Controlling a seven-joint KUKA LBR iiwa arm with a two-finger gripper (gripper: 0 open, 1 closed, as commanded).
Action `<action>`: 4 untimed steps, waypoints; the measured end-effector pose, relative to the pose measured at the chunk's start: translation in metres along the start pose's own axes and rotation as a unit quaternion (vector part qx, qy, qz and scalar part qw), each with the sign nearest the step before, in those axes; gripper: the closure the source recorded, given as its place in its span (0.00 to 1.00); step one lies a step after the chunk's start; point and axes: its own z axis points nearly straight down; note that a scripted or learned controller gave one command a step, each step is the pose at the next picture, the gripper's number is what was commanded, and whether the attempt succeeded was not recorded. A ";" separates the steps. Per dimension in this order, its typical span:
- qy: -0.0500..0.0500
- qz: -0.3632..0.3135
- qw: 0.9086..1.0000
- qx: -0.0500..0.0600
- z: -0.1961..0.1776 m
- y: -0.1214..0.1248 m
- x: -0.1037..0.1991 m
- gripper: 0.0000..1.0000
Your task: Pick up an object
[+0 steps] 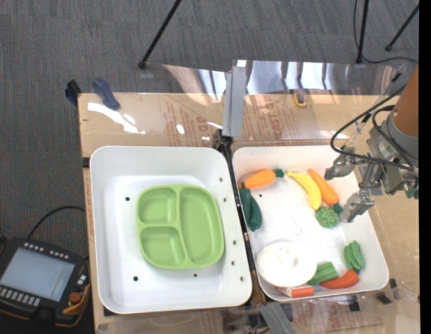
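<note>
nearest camera: teach pendant (35,277), lower left of frame, beside the bench (166,120)
left bin (111,179): holds green divided plate (180,226), centre-left
right bin (375,245): toy food crowded together
jaws: gripper (349,188) at right-middle, fingers apart, nothing between them
likely target: broccoli (328,216), just below-left of the lower finger, touching the banana (306,188)
target look: small, bumpy green, rounded, probably soft
neighbours: carrot (324,185) alongside the banana; white bowl (285,263) lower down; second carrot (260,179) upper left of bin
risk: jaws close beside the broccoli and come up with nothing
risk: finger nudges the banana or carrot, grabs two
cause: tight clutter, small round target
</note>
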 end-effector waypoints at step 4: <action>-0.012 0.117 0.993 0.002 0.184 -0.044 -0.090 0.00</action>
